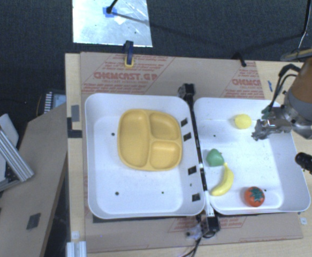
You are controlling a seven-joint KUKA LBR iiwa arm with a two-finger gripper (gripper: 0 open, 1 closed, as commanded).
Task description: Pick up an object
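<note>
Two white bins sit on the desk [161,74]. Left bin [99,191] holds a yellow plate [149,140]. Right bin [289,189] holds a lemon [243,121], pepper [215,157], banana [223,180] and tomato [254,196]. Pincer [260,131] hovers right of the lemon, grasping nothing; whether spread or clenched, I cannot tell.

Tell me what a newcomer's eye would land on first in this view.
Probably the yellow divided plate, alone in the middle of the left bin. Next, the small bright pieces in the right bin: a lemon near the top, a green piece and a banana along its left side, a tomato near the bottom. The gripper hangs beside the lemon.
</note>
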